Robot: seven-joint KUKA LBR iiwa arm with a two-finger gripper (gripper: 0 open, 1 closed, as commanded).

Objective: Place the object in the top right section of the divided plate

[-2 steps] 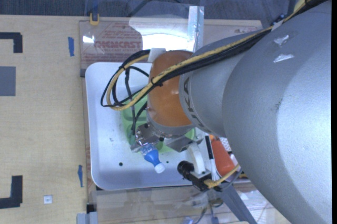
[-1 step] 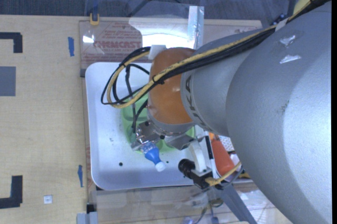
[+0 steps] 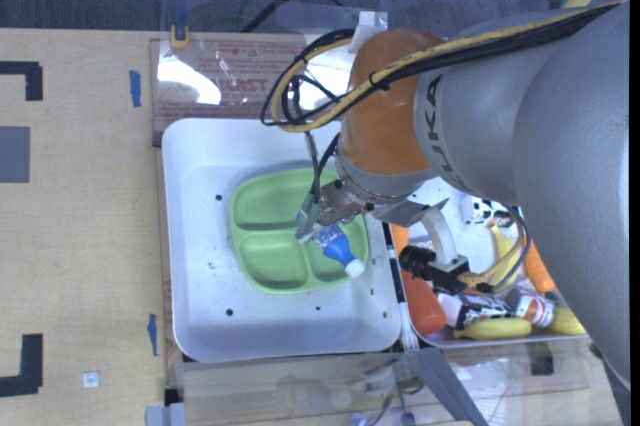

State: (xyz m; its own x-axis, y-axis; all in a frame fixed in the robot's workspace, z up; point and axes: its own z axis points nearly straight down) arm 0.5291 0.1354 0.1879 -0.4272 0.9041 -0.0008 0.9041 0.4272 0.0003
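The grey arm with its orange band reaches in from the right and hangs low over the left shallow white bin, because the green divided plastic plate lies in the middle of that bin and the task ends there. The plate has three sections: a long one across its upper part and two smaller ones below it. The gripper sits at the plate's right side, about where the upper section meets the lower right one.

Just under the gripper lies a small blue and white tube-like object with a white cap. It lies slanted, cap pointing down and right toward the plate's rim, and most of it appears to rest in the lower right section rather than the upper one. If this is the task's object, it probably needs to go higher on the plate.

The gripper's tip touches or nearly touches the upper end of the blue object, but the wrist hides the contact. I cannot tell how wide the gripper is set, nor whether it grips the object or merely rests above it.

The right white bin holds a clutter of other items, among them a yellow banana-shaped toy and an orange-red piece, well apart from the plate.
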